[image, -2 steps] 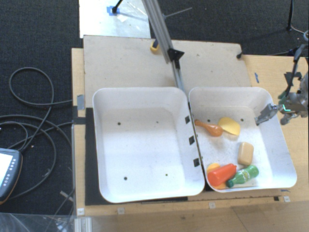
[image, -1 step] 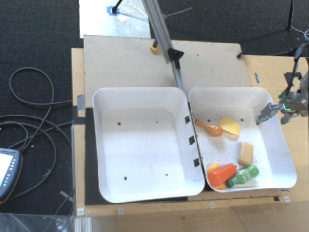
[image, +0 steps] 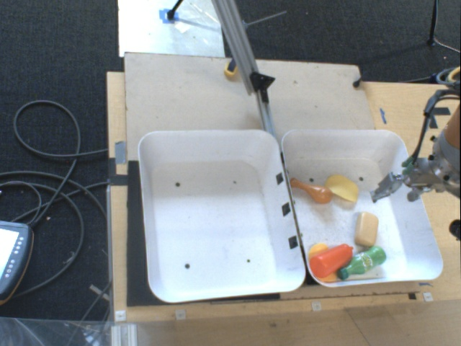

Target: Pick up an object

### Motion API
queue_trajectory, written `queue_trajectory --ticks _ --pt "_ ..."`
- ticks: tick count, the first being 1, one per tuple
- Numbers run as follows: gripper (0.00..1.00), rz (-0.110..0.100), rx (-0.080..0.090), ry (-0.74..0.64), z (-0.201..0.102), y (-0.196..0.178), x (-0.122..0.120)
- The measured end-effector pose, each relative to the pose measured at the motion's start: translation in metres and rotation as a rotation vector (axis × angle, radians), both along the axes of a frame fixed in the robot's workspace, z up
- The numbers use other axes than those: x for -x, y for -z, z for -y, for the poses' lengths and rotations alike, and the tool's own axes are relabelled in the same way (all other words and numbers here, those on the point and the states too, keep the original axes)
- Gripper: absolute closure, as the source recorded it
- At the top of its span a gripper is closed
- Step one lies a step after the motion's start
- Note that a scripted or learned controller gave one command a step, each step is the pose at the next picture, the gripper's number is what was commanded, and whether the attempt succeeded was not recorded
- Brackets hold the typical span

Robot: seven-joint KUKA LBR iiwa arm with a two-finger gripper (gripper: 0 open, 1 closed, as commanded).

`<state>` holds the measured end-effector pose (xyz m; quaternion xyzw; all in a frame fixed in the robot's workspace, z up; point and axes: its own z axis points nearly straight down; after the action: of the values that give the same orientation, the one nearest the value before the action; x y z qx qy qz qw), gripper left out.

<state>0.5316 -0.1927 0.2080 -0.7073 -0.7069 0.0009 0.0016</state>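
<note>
Fingertips of the gripper (image: pixel 383 188) are seen as a small dark tip at the right of the right bin (image: pixel 414 262), over its bare white floor near the right wall; nothing is seen between them, and whether they are apart or together cannot be told at this size. The tip is placed just right of the yellow piece (image: pixel 343 188) and above the tan block (image: pixel 366 229), apart from both. The grey wrist is seen behind it, reaching in across the bin's right rim. Five things are held in the right bin: an orange spoon-like piece (image: pixel 312 191) near the left wall, the yellow piece just beside it, the tan block lower down toward the middle, and, along the front wall, a red-orange piece (image: pixel 330 259) with a green bottle (image: pixel 364 262) lying on its side just beside it. The left bin (image: pixel 155 193) is set touching the right one along a shared edge marked with black patches. A slanted metal pole (image: pixel 238 34) is seen above the bench, running down toward the join between the bins. Black cables (image: pixel 47 157) are looped on the dark floor at the left, near a handheld screen (image: pixel 11 254) at the left edge
</note>
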Motion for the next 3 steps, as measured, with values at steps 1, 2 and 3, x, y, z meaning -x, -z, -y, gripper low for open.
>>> queue_trajectory --ticks 1,2,3 --pt "0.00 -0.001 -0.001 0.000 0.007 0.056 0.007" --pt "0.00 -0.001 -0.001 0.000 0.006 0.118 0.013" --pt "1.00 0.007 0.002 0.000 0.007 0.104 0.010"
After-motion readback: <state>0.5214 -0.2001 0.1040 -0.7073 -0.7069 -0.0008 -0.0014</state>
